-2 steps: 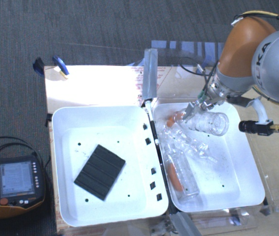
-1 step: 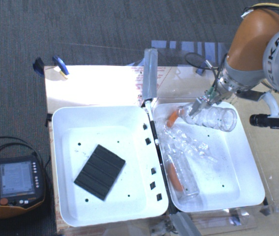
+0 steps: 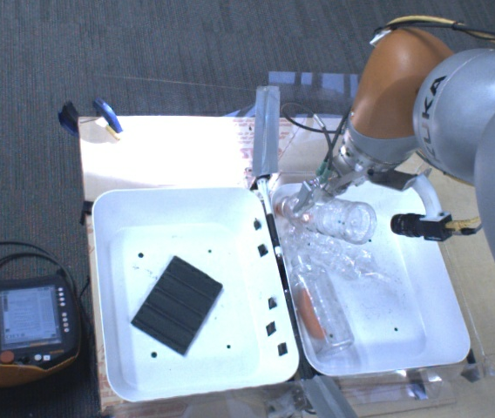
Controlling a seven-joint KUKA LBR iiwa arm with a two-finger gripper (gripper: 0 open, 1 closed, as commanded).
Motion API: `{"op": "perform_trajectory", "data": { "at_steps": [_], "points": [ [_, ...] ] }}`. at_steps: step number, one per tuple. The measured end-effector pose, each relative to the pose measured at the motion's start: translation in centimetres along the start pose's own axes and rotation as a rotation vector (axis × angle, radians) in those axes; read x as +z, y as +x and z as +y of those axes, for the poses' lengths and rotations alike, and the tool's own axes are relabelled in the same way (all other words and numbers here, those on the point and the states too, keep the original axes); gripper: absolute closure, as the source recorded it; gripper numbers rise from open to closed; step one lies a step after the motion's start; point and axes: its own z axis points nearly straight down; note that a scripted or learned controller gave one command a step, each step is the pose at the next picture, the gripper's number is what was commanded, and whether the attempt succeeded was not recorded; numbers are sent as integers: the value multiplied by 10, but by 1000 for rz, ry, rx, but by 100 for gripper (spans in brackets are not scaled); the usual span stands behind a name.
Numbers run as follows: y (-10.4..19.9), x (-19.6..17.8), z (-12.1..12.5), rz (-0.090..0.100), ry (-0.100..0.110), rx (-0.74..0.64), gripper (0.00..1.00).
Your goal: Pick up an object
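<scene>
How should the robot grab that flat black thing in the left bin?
Probably from straight above, closing across its narrower width. The black ridged slab lies flat and tilted diagonally in the left bin, so the end effector would likely need to turn to match that angle. Its open surroundings leave room for fingers.

The pincer [image 3: 310, 192] is small and dim against clear plastic, so whether its fingers are spread or closed cannot be told. Just beside and below it, a heap of clear plastic pieces [image 3: 330, 259] blurs together; where one piece ends and the next begins is unclear. The orange thing [image 3: 310, 312] farther below is half veiled by that plastic. Up and to the right of the pincer, the arm [image 3: 457, 103] is cut off by the frame's edge.
</scene>
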Motion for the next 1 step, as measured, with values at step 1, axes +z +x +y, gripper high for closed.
{"op": "perform_trajectory", "data": {
  "at_steps": [1],
  "points": [
    [1, -5, 1, 3, 6, -3, 100]
  ]
}}
